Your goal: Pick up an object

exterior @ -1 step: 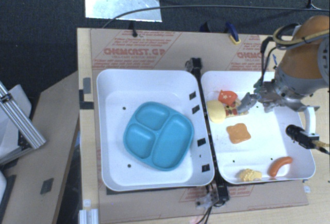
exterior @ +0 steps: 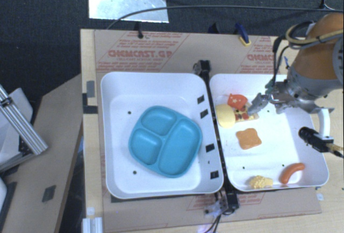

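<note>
- Right now the tool [exterior: 257, 104] hangs low in the right bin [exterior: 312, 143], beside an orange-red toy [exterior: 237, 101] and a yellow piece [exterior: 226, 115]; its grip cannot be told.
- Nearby lie a toast-like piece [exterior: 249, 138], a sausage [exterior: 292, 172] and a yellow crumbly piece [exterior: 259, 182].
- Left bin [exterior: 121, 92] holds a blue divided plate [exterior: 165, 140].
- Cardboard [exterior: 161, 49] on the table reads "CHEMCAST GP".

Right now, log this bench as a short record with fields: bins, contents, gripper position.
left bin: white shallow bin holding a blue three-compartment plastic plate
right bin: white shallow bin holding toy foods
upper items: red toy piece, pale yellow rounded toy, touching or nearly so
middle item: orange toast-shaped slice
near-edge items: red-orange sausage, yellow crumbly lump
gripper: two-finger gripper low over right bin, beside the red piece
</note>
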Robot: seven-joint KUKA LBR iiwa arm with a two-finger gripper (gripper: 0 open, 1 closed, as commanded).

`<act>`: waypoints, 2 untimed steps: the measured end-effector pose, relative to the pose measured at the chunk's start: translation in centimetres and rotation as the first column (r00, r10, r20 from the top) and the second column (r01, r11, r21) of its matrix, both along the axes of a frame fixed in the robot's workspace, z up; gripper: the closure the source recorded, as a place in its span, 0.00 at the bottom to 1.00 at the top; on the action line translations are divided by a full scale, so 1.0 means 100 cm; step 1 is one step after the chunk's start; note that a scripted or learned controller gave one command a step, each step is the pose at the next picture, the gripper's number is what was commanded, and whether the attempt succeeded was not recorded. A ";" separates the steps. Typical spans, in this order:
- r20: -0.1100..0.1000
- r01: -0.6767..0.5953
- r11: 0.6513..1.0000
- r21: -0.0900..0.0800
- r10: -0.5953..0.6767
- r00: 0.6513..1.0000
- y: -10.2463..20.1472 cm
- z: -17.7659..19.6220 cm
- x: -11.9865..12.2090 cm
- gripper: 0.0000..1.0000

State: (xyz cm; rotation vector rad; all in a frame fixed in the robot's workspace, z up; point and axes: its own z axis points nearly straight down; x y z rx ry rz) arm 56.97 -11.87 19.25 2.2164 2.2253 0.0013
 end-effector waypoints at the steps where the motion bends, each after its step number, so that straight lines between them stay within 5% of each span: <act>1: -0.003 0.002 1.000 0.000 -0.002 1.000 -0.003 -0.061 -0.003 0.00; 2: -0.002 0.003 1.000 0.000 -0.003 1.000 -0.003 -0.110 -0.003 0.00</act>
